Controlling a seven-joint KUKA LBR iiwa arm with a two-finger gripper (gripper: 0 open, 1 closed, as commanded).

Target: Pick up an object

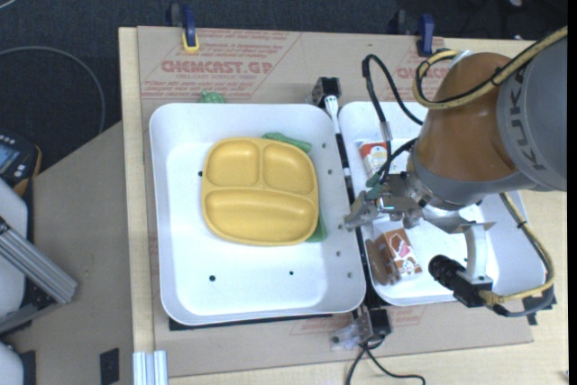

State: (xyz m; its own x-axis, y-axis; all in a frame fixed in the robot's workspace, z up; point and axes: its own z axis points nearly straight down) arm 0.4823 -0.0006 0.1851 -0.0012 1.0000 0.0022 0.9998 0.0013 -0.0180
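A grey arm with an orange band (464, 117) reaches in from the right of the frame, over the right-hand shallow white bin (532, 270), and its tool (383, 205) hangs low at the left part of that bin, close to the wall shared with the left-hand shallow white bin (176, 221); whether the tool is released or clenched cannot be told. Just below the tool, in the right bin, lies a small brown packet with a printed picture (395, 254), apart from the tool. Above the tool lies a small white-and-red packet (374, 154). In the left bin sits a yellow plastic divided plate with three compartments (261, 191), with a green thing (290, 141) peeking out from under its upper edge. Both bins rest on a desk covered with brown printed cardboard (225, 63).
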